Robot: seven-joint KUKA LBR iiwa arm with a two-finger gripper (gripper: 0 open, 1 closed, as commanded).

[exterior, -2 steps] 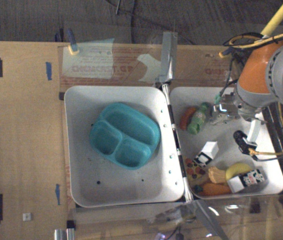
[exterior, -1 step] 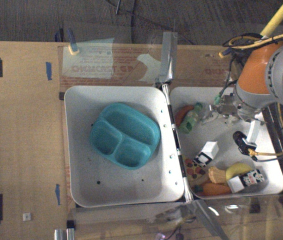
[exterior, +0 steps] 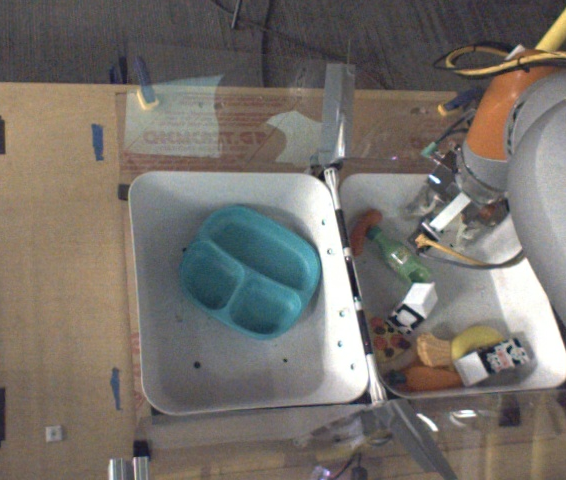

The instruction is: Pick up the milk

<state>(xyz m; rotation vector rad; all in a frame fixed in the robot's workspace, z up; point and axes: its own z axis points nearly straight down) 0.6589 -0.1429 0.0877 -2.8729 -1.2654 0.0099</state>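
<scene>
Brown tabletop (exterior: 43,268) carries two white bins. At the frame's lower right, the milk (exterior: 494,359) lies in the right bin (exterior: 523,288). Near that bin's upper edge hang the jaws (exterior: 443,216); whether apart or together, I cannot tell.

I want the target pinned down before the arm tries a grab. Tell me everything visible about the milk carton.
The milk carton is a small white box with black cow-like patches, seemingly cardboard, lying on its side in the right bin near that bin's lower right corner. It rests against a yellow toy, possibly a banana. The gripper is apart from it, further up the bin.
</scene>
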